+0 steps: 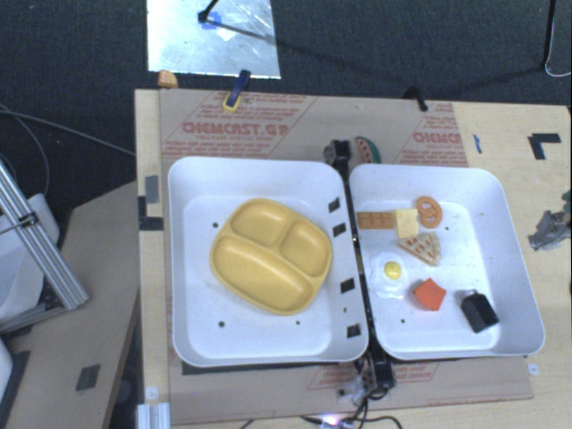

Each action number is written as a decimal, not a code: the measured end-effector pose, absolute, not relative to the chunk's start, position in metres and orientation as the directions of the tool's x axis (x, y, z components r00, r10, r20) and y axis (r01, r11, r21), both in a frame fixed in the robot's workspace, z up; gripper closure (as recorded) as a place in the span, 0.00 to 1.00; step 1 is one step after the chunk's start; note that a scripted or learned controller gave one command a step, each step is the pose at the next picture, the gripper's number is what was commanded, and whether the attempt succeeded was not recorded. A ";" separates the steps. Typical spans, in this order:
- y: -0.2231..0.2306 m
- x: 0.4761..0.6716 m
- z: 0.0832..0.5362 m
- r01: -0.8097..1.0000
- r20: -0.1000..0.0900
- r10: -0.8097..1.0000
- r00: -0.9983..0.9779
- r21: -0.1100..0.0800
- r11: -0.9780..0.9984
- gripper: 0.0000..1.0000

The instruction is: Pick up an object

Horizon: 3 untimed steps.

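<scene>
Glossy white bins, perhaps plastic.

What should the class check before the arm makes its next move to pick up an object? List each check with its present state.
1. Objects lie in the right bin: ok.
2. Orange block sits apart from the black block: ok.
3. Fried egg is free of neighbours: ok.
4. Waffle wedge is clear of the cheese square: not ok, they touch.
5. Gripper is over the bin: not ok, it is at the view's right edge, beside the bin.
6. Fingers open: cannot tell.
7. Yellow tray in the left bin lies away from the targets: ok.
</scene>
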<state>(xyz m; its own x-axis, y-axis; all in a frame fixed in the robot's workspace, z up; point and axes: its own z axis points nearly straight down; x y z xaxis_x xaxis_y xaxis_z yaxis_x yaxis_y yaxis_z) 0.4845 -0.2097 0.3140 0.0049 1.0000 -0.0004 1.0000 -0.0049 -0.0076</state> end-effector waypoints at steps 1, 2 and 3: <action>-0.161 0.570 0.187 1.000 0.005 1.000 -0.009 -0.007 0.009 1.00; -0.211 0.486 0.366 1.000 -0.010 1.000 0.005 0.020 -0.005 1.00; -0.180 0.537 0.228 1.000 0.004 1.000 -0.007 -0.007 0.007 1.00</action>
<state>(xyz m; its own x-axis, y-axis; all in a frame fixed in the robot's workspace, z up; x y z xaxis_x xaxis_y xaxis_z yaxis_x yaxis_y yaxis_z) 0.5369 -0.1803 0.2276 -0.0072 1.0000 0.0038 0.9999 0.0073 -0.0074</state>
